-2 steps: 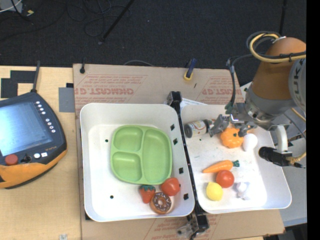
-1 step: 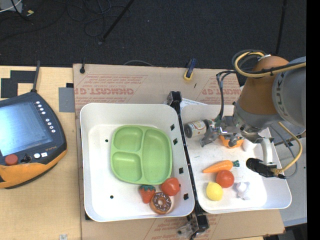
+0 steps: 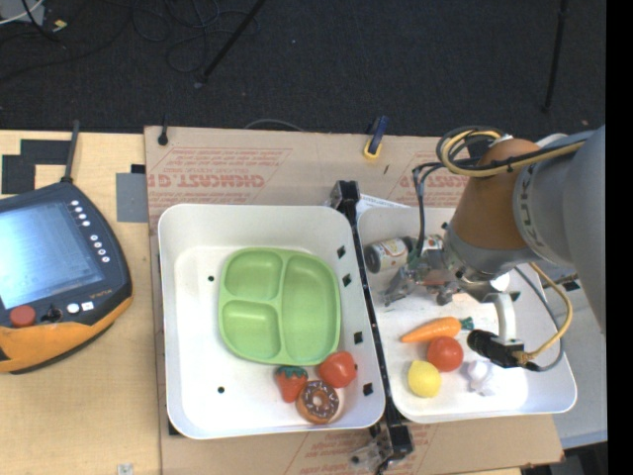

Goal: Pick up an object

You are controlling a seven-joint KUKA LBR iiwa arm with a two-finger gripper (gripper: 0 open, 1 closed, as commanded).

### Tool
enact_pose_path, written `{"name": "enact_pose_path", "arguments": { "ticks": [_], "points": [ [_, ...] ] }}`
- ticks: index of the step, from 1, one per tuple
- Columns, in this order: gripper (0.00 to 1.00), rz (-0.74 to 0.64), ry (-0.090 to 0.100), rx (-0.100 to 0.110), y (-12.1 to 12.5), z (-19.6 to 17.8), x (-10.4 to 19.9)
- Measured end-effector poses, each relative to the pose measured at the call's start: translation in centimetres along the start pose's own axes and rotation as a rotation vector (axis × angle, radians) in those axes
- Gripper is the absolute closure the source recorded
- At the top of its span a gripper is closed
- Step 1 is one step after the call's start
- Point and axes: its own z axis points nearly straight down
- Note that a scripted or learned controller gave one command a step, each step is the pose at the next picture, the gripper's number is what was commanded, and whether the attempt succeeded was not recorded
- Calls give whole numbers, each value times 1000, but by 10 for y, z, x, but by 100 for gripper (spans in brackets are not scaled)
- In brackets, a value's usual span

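Two bins sit side by side on the tabletop (image 3: 247,166), and as far as I can see the pick is not yet done: every object I can make out lies on a bin floor, none raised. The arm (image 3: 495,216) reaches in from the right and holds the claw (image 3: 420,283) low over the upper left part of the right bin (image 3: 539,389). I cannot tell whether the claw is wide or narrow; it is a grey tangle from this angle, and I see nothing that I would call gripped.

The nearest candidates are the small can (image 3: 389,255), lying on its side just up and left of the claw, close to the wall between the bins, and the carrot (image 3: 431,331), lying just below the claw and pointing left. I judge one of these to be the target, more likely the can, though I cannot say whether the claw touches it.

Further down the same bin are a red tomato (image 3: 446,353) touching the carrot's thick end, a lemon (image 3: 423,378) beside it, and a small pale thing (image 3: 480,376) I cannot identify. The left bin (image 3: 166,315) holds a green divided plate (image 3: 282,305), with a strawberry (image 3: 290,382), a second tomato (image 3: 338,368) and a doughnut (image 3: 319,401) below it, all well apart from the claw.

What is left, by my reading, is the whole grasp and lift.
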Motion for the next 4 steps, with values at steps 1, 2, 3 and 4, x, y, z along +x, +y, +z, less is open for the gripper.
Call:
{"name": "enact_pose_path", "arguments": {
  "ticks": [1, 2, 3, 4],
  "points": [
    [100, 7, 0, -1, 0, -13, -3],
    [100, 8, -2, -9, -10, -66, -7],
    [100, 3, -2, -9, -8, -108, -10],
    [100, 2, -2, -9, -8, -139, -12]
  ]
}}
